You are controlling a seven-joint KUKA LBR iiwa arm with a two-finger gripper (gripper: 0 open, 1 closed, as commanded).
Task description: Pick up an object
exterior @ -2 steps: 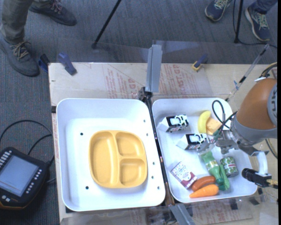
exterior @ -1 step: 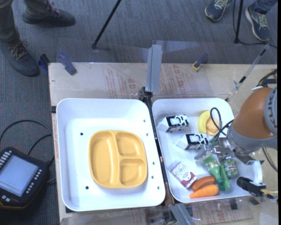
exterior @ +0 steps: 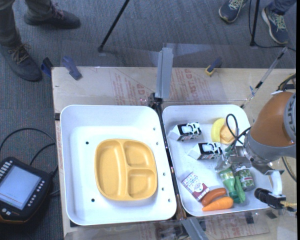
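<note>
two shallow white bins with smooth, rounded plastic walls sit side by side on the tabletop point(exterior: 110, 86), a pale board printed with faded red lettering. the left bin point(exterior: 72, 134) holds one glossy yellow tray point(exterior: 125, 169), a rounded square moulded into three compartments, lying near the bin's middle with bare white floor all round it. the right bin point(exterior: 177, 184) is crowded: two small black-and-white cartons, one point(exterior: 189, 130) toward 11 o'clock of the bin and the other point(exterior: 209, 150) just below and right of it near the centre; one rounded yellow fruit-like piece point(exterior: 219, 129) toward 1 o'clock, partly behind a black cable loop; one small red-and-white box point(exterior: 194, 185) lying tilted at 7 o'clock; two smooth, tapered orange carrots point(exterior: 217, 200) lying side by side along the 6 o'clock wall; and green items point(exterior: 236, 183) at about 4 o'clock, one of them looking like a small can, though their shapes are hard to separate. the arm's grey and orange wrist point(exterior: 272, 126) reaches in from 3 o'clock, and the end effector point(exterior: 231, 160) hangs low over the bin just above the green items and just right of the second carton. whether it is open or closed cannot be told, and nothing can be seen in its grip. open floor in this bin lies mainly along the 9 o'clock wall and near the 12 o'clock rim.
</note>
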